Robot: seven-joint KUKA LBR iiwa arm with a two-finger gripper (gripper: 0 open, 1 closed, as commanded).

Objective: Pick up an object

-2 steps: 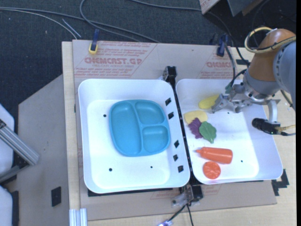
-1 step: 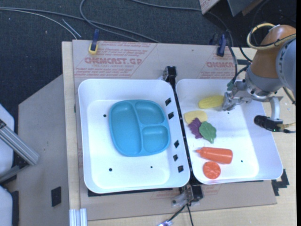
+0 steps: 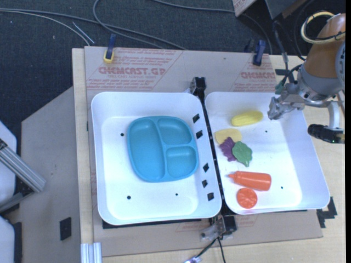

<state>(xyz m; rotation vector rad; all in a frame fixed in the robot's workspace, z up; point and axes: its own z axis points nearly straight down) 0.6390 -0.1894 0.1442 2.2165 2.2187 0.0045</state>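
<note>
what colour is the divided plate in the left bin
Light blue divided plate, seen in the camera view.

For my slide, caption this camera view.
Gripper beside yellow toy in right bin; blue tray in left bin.

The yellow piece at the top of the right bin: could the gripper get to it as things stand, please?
Probably yes. The gripper hangs just right of the yellow piece, which lies apart from the other toy foods, with bare bin floor between them.

2 glossy white plastic bins (image 3: 104,147) sit on a matt brown board counter (image 3: 164,64). The blue tray (image 3: 162,148) looks smooth plastic; the orange carrot (image 3: 252,179) looks glossy plastic too.
</note>
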